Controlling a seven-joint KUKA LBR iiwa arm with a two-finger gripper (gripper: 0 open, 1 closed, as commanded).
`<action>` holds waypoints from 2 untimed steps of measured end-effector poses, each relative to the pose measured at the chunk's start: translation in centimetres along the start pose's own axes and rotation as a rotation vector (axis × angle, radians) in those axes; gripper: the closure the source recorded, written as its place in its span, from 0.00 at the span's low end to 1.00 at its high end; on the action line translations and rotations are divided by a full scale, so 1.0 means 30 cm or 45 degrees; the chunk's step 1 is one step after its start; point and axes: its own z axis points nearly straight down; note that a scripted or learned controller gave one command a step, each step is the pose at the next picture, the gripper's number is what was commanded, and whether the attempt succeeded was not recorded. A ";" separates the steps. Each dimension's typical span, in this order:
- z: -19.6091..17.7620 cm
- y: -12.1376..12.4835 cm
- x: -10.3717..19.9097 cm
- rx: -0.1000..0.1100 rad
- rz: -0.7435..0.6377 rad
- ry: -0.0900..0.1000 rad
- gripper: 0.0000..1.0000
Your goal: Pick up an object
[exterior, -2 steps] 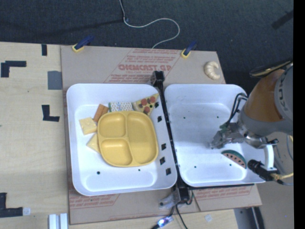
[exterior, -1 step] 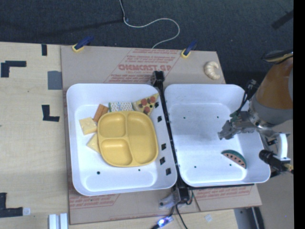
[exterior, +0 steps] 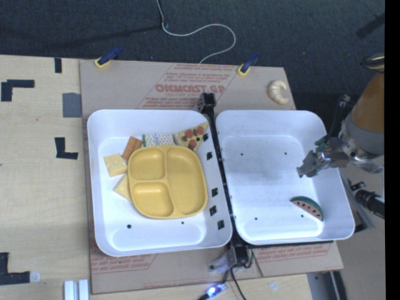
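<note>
A watermelon slice toy point(exterior: 307, 207) lies in the right bin point(exterior: 269, 230), near its front right corner. The gripper point(exterior: 310, 167) hangs over the right edge of that bin, a short way behind the slice, with nothing visible between its fingers. In the left bin point(exterior: 103, 230) a yellow divided plate point(exterior: 167, 181) lies in the middle. Behind and left of the plate sit a yellow cheese-like square point(exterior: 115, 164), a brown piece point(exterior: 132, 147), a patterned flat piece point(exterior: 158, 140) and a pizza slice toy point(exterior: 194, 135).
The arm point(exterior: 369, 124) comes in from the right over the bench edge. A cream-coloured lump point(exterior: 279, 92) lies on the cardboard behind the right bin. A white cable point(exterior: 200, 33) loops across the dark floor at the back.
</note>
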 end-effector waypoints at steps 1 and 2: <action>-0.048 0.001 0.002 0.003 -0.001 0.001 1.00; -0.079 0.111 0.152 0.002 -0.007 0.002 1.00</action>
